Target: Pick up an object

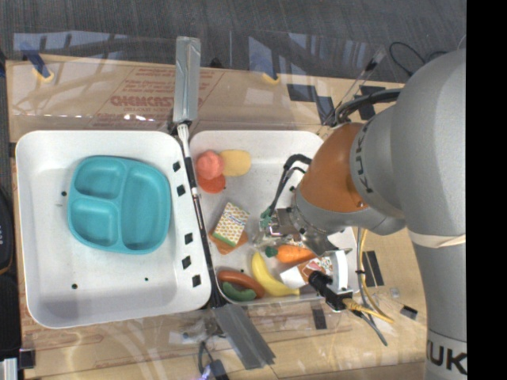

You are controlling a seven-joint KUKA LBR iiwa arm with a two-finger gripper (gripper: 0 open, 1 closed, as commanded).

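My gripper point(277, 226) hangs low in the right bin point(261, 142), under the orange wrist band. An orange carrot point(295, 253) lies just below it and looks very close to it, though contact is hidden. A yellow banana point(268, 276) curves along the bin's front. A small patterned box point(230, 226) lies to the gripper's left. Further back are a pink and red toy point(210, 171) and a pale yellow piece point(236, 161). A red and green item point(238, 285) rests in the front left corner.
The left bin point(32, 212) bears a teal divided plate point(119, 204). A ridge with black clips point(190, 212) separates the bins. The grey arm point(420, 157) covers the right bin's right side. Cables point(372, 307) trail off the bench at the front right.
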